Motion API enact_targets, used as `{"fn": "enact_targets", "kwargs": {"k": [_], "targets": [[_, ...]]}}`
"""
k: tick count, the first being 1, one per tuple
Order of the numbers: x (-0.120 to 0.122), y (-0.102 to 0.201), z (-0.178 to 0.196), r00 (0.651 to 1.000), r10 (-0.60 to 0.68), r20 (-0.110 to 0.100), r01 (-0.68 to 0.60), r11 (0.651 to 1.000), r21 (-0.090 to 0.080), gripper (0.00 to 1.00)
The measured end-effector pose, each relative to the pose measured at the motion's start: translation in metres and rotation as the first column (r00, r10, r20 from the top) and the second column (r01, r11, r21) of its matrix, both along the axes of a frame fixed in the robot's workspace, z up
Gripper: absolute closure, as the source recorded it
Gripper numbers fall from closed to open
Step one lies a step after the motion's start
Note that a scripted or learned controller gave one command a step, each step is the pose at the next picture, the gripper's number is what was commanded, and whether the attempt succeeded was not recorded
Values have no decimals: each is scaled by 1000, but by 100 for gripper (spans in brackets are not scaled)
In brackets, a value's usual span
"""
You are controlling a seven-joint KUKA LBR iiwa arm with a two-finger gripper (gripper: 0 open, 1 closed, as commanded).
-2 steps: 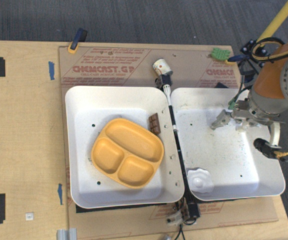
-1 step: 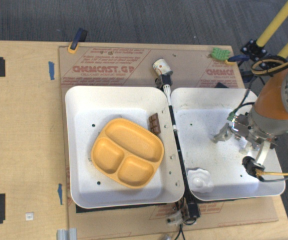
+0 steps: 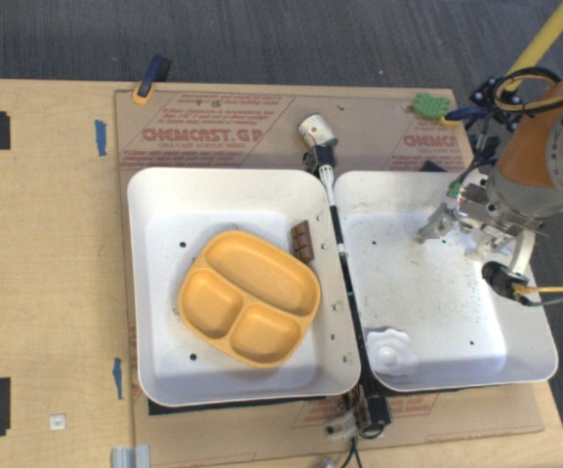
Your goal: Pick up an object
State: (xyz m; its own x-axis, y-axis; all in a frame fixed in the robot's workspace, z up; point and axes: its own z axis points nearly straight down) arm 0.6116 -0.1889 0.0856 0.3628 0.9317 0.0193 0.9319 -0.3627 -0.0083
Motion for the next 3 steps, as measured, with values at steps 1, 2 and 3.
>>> {"fn": "enact_targets", "kwargs": {"k": [1,2,3], "targets": [[9,-3,1,998,63,4,-63,998,5,0],[8,-8,11,998,64,4,-64,998,-9,100],[56,-20,134,942,336,3,-336,942,-24,100]]}}
